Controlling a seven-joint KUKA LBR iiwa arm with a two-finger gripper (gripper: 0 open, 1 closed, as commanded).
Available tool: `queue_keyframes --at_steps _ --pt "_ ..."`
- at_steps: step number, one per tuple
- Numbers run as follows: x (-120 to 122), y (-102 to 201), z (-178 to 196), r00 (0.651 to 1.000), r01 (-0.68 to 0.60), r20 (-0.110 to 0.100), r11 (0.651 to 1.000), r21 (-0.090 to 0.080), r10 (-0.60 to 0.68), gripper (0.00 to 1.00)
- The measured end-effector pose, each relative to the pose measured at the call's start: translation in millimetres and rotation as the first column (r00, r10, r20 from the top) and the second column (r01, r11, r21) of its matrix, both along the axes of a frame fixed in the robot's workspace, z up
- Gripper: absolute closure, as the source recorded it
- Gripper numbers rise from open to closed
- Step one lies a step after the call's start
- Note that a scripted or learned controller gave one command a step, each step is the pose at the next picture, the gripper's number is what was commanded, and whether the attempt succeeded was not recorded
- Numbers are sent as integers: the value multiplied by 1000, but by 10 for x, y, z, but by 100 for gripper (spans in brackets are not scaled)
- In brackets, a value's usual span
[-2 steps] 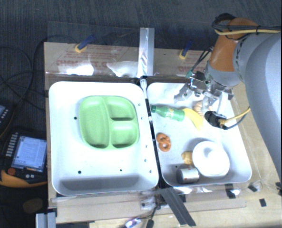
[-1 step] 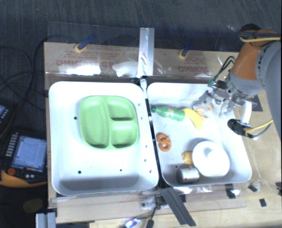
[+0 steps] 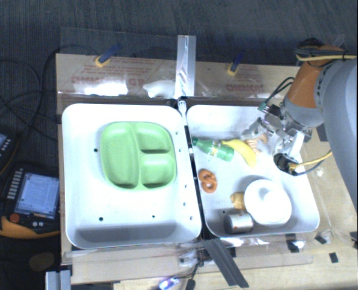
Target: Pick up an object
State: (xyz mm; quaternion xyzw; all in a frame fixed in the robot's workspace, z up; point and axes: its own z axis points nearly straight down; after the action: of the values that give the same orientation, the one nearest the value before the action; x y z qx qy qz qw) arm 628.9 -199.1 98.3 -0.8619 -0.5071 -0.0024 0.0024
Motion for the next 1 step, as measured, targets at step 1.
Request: queue_keyframes --at_steps 1 --pt "-369 122 7 948 -320 -3 947 -5 320 0"
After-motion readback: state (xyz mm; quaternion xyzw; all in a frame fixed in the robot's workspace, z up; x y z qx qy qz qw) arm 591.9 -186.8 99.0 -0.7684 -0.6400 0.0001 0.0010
